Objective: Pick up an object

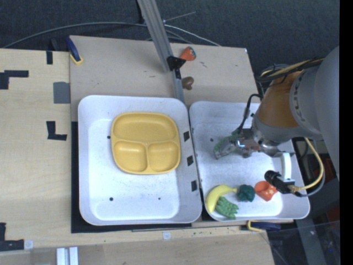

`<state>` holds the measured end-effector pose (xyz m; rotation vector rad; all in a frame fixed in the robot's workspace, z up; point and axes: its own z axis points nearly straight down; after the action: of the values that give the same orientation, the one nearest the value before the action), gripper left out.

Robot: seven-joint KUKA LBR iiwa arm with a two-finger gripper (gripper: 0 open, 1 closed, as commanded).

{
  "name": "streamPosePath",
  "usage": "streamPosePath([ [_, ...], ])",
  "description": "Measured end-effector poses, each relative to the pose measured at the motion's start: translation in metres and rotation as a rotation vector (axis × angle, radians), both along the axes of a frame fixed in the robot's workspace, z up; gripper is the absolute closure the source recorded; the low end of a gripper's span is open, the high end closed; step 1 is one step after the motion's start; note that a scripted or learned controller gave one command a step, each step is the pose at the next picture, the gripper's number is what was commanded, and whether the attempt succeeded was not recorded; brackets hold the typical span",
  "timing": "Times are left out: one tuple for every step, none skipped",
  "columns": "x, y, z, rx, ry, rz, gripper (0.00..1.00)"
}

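My arm [292, 106] reaches in over the right bin's right edge, grey with the orange band above the wrist. Left bin [91, 148] carries a yellow divided plate [146, 141], sitting toward its back half. Right bin [207, 117] carries my gripper [225, 148] low over its middle, pointing toward the divider between the bins; nothing visible between its fingers, and I cannot tell whether it's spread or closed, too blurry. Task's candidates all bunch along the right bin's front edge: a yellow banana [216, 195] at the front-left corner, a green leafy toy [226, 207] touching it just in front, a dark green broccoli piece [246, 192] beside the banana's tip, then an orange-red toy [265, 190] toward the front-right corner. All well apart from my gripper. My guess: these are light, stiff plastic play food, smooth and likely slippery. Banana looks the best pick, longest body; take it across the narrow middle of the curve, not the tapered ends. The neighbours crowd it, so fingers may bump the leafy toy.
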<state>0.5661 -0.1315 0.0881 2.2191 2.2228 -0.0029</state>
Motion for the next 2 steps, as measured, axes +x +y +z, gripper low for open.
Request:
streamPosePath([
  [0.000,0.001,0.011,0.001,0.001,0.001,1.00],
  [-0.007,0.004,0.064,0.001,-0.004,0.000,1.00],
])
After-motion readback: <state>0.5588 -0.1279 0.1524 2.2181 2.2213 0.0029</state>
